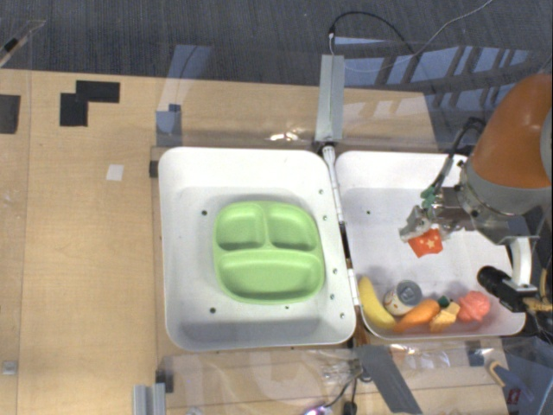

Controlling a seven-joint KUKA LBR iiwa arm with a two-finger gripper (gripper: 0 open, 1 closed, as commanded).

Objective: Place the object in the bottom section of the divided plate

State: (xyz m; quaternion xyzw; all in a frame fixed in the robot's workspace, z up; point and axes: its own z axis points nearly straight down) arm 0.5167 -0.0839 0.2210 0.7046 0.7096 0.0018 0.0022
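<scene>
orange block with a pale star (pixel 424 245) is sitting at the tip of the gripper (pixel 422 229), raised over the middle of the right bin (pixel 380 180), and the jaws are looking closed on its upper edge, though the grip is thin and seen at a slant.

doing this step well, as i judge it, is meaning carrying the block level across the ridge between the bins, keeping it high enough to clear both rims, and lowering it only once it is hanging over the wide section of the green divided plate (pixel 268 251) nearest the tabletop's front edge. releasing low is mattering, since a small block dropped from height could be bouncing into one of the two smaller sections behind. a shallow hold like this could also be slipping on a quick swing.

nearest the front edge of the tabletop (pixel 78 275), the right bin's front wall is gathering a banana (pixel 373 301), a small round can (pixel 401 297), a carrot (pixel 416 313), a yellow piece (pixel 446 316) and a pink fruit (pixel 473 306), all bunched and touching or nearly so.

in the left bin (pixel 181 232), the plate is lying at the centre, its three sections holding nothing.

farther back, the arm's orange band (pixel 518 137) is leaning in from the right edge.
</scene>
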